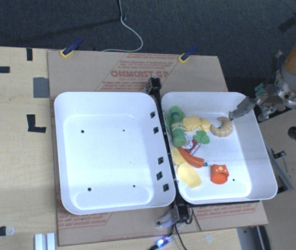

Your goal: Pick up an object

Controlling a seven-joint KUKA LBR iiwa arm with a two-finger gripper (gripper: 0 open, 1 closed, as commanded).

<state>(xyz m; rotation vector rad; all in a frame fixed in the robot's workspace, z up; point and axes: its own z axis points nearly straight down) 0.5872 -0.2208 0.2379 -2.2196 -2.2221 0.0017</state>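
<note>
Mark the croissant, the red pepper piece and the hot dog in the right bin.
croissant (222, 128), camera view, middle of its curved body.
red pepper piece (219, 174), camera view, centre of its top face.
hot dog (190, 158), camera view, middle of the red sausage.

Arm (288, 82) enters from right, wrist angled down-left, claw (237, 112) extended low.
</note>
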